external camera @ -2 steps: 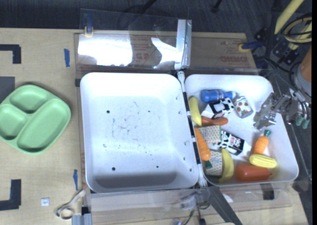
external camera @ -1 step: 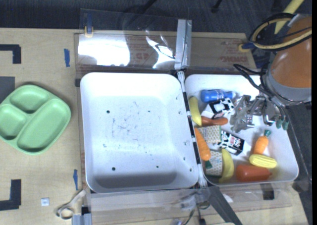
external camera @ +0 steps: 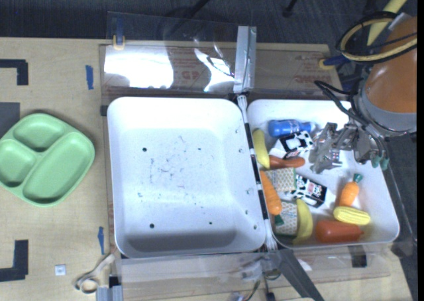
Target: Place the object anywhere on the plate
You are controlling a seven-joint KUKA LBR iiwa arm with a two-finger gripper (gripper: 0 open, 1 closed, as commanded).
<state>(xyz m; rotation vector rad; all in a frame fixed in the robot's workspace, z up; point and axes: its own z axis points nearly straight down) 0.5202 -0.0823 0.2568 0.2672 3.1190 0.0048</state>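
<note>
Claw (external camera: pixel 331 150), finger state impossible to tell, hung over the right bin (external camera: pixel 391 210) among toy food, including a blue can (external camera: pixel 286 126), carrot (external camera: pixel 269 193) and banana (external camera: pixel 260 148); green plate (external camera: pixel 44 158) lay on the counter (external camera: pixel 53 240), far left.

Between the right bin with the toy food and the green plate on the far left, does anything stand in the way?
Yes. The left white bin lies between the right bin and the green plate, so its raised walls must be crossed. The gripper hovers over the right bin's toy food.
</note>
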